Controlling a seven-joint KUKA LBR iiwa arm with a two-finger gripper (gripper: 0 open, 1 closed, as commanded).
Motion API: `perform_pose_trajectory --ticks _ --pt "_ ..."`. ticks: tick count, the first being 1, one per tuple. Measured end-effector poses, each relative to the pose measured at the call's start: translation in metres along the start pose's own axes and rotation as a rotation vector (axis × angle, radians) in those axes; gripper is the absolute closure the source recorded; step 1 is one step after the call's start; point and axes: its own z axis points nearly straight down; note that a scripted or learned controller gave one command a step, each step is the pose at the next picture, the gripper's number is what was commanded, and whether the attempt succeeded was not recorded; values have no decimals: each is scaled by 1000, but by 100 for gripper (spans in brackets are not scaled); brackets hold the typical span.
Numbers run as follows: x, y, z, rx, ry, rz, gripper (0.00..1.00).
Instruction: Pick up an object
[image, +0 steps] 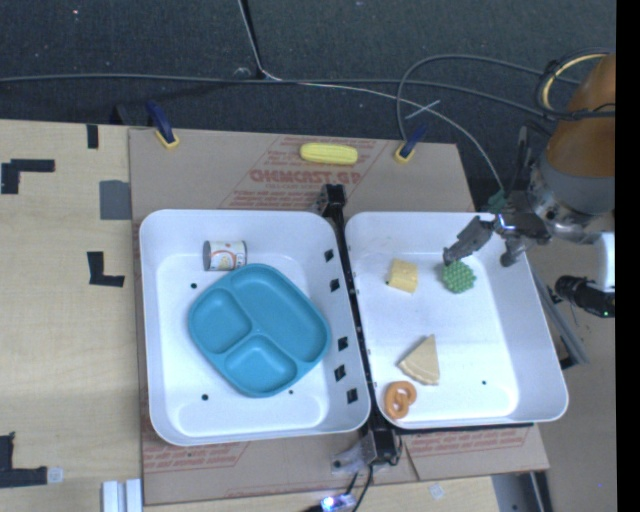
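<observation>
A pale wooden bench (60, 330) meets dark, seemingly carpeted floor (120, 50) crossed by cables (300, 82).

Tray (258, 328) (left bin (160, 330)), can (224, 255) behind

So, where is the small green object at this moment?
The green object lies in the right bin, near its far edge, just right of the yellow block. The gripper hovers just above it, toward the right.

The arm (578, 150) is a rounded grey body with an orange band above the wrist. Its tool (490, 240) has two dark, slim fingers on a metal mount. Thin grey cables loop behind it.
</observation>
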Motion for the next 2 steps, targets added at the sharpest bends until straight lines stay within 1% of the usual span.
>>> perform_pose_trajectory --ticks 1,2 --pt "1 2 -8 -13 -2 -4 0" --pt "10 6 49 -10 -2 -4 0"
